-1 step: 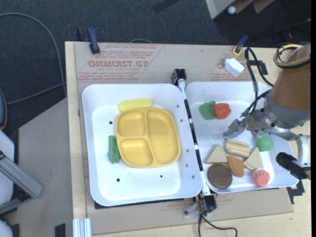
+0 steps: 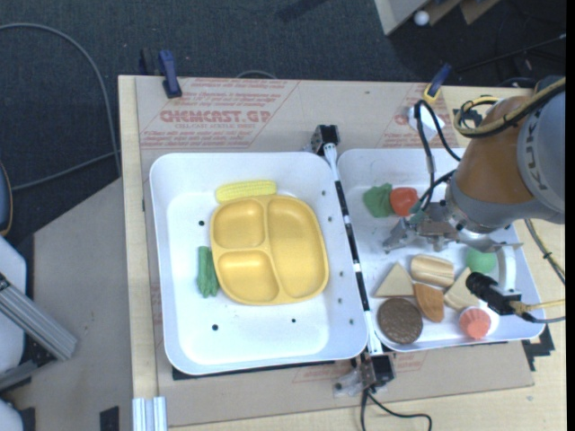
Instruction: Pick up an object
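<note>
You see one gripper (image 2: pixel 402 233) in the right bin (image 2: pixel 526 326), fingers spread and holding nothing; one tomato (image 2: pixel 403 200) lies just above them, one bread wedge (image 2: pixel 393 282) below.

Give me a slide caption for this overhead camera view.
Gripper hovers in the right bin of toy food; yellow plate sits left.

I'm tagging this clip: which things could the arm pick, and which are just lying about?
Job:
hand
red tomato with green leaf
tan wedge
brown round cookie
beige bread roll

Lying about:
yellow three-compartment plate
yellow corn cob
green pea pod
</note>
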Robot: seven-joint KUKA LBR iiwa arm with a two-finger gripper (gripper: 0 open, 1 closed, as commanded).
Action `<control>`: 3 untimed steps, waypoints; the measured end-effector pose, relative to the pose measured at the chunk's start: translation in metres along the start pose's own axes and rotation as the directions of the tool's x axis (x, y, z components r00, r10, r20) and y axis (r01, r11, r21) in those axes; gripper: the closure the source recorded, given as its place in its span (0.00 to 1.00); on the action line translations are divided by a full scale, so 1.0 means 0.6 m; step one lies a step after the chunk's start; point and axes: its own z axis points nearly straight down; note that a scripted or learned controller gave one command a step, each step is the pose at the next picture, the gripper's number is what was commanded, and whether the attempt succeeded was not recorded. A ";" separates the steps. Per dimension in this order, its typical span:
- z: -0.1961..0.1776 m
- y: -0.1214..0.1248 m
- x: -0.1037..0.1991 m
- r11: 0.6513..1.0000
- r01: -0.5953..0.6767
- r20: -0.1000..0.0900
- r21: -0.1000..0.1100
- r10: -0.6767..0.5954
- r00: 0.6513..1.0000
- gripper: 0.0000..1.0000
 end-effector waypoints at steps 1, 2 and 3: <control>0.022 0.125 -0.001 1.000 0.001 0.001 -0.004 -0.001 1.000 0.00; 0.021 0.193 0.023 1.000 0.002 0.002 -0.005 -0.002 1.000 0.00; 0.021 0.178 0.020 1.000 0.001 0.002 0.000 -0.001 1.000 0.00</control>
